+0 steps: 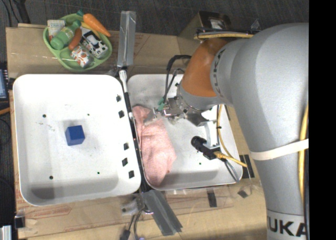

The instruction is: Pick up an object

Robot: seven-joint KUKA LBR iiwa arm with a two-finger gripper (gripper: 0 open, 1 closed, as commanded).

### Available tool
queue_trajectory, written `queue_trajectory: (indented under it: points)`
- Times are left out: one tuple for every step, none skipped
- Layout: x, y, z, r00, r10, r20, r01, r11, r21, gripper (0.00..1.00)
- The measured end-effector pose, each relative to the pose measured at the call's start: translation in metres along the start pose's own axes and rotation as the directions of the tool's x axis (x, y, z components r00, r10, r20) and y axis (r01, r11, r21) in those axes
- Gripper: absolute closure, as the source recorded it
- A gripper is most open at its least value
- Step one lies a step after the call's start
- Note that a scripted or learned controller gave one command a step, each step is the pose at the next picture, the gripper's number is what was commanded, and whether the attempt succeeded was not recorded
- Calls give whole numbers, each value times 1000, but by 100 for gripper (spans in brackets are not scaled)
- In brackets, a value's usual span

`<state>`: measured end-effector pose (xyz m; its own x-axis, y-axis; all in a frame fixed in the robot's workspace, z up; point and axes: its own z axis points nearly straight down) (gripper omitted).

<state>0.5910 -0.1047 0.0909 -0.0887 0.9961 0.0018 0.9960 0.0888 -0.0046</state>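
A pink cloth (154,143) lies crumpled along the left side of the right bin (178,181). A blue cube (75,135) rests in the left bin (31,107), left of its middle. My gripper (164,108) hangs low over the right bin, at the upper right edge of the pink cloth, touching or nearly touching it. The wrist and the orange band (202,73) cover the fingers from above.
A green bowl (59,58) of toy food with a carrot stands on the bench behind the left bin. A metal divider (126,39) runs between the bins. The grey arm (268,107) covers the right bin's right side. A black cable plug (203,148) hangs over the right bin.
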Motion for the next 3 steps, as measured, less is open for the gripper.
queue_trajectory:
  points:
    - [-22, 64, -2, 999, 38, 1, -38, 999, -3, 0]
    - [-22, 64, -2, 999, 38, 1, -38, 999, -3, 0]
    - [-13, -22, -1, 1000, 2, 0, -2, 1000, 0, 0]
